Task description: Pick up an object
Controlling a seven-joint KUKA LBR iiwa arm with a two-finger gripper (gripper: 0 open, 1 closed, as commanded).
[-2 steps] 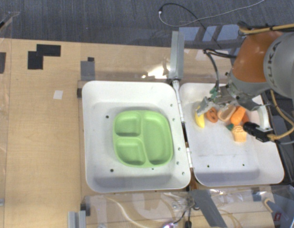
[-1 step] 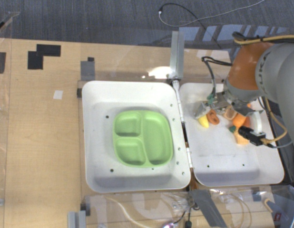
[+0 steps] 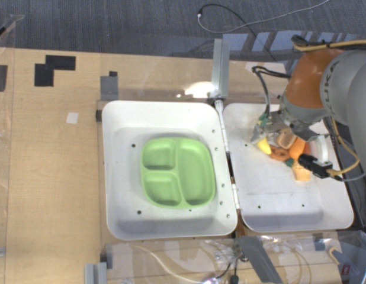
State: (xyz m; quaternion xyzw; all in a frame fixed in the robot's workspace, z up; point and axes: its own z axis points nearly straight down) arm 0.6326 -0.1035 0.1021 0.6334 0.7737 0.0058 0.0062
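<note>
At the upper right of the frame, your end effector [image 3: 272,125] hangs low over the right bin [image 3: 278,206]; you cannot tell its state; small food toys [image 3: 285,148] cluster just beneath it; a green divided plate [image 3: 177,171] lies in the left bin [image 3: 121,129].

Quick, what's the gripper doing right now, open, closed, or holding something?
Gripper: cannot be told; it is down over the small objects in the right bin.
</note>
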